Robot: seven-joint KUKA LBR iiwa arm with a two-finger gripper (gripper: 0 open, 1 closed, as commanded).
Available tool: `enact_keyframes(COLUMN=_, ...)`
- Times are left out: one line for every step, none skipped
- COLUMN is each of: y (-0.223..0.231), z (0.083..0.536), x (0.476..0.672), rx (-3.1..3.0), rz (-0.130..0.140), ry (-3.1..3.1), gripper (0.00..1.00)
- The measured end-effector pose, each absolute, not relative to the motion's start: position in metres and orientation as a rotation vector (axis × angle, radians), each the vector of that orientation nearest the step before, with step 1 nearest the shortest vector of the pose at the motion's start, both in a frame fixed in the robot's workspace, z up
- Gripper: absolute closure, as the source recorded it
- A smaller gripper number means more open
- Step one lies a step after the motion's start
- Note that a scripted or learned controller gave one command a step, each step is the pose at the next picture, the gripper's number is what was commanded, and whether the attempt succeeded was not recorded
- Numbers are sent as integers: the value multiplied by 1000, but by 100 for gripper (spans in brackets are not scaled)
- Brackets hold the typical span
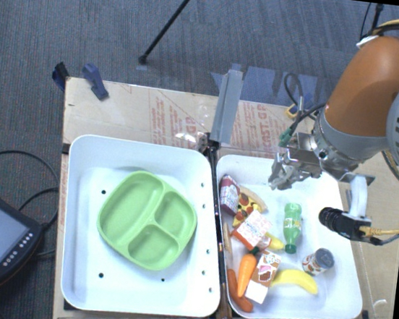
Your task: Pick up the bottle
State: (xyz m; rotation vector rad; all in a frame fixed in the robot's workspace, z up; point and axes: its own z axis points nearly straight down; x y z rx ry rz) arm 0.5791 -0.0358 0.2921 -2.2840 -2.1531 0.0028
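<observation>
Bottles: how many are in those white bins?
1: a green bottle lies in the right bin, beside the toy food pile, which could hide more.

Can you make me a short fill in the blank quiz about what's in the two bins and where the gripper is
1. The divided plate in the left bin is ____ in colour.
2. The green bottle lies in the ____ bin.
3. The banana lies nearest the ____ edge of its bin.
4. The gripper hangs over the ____ bin.

Missing words: green; right; front; right
</observation>
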Motion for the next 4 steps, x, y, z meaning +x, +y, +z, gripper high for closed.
enact_keyframes(y=-70, z=309, x=617, rx=-2152, rz=3, ry=-2286, gripper=100)
enact_keyframes(y=-17, z=185, x=576, rx=-2026, rz=5, ry=-2395, gripper=100)
enact_keyframes(y=-83, z=266, x=607, rx=-2103, rz=1, ry=-2333, gripper=100)
enact_keyframes(y=-52, z=187, x=579, rx=-1798, rz=3, ry=-2570, gripper=100)
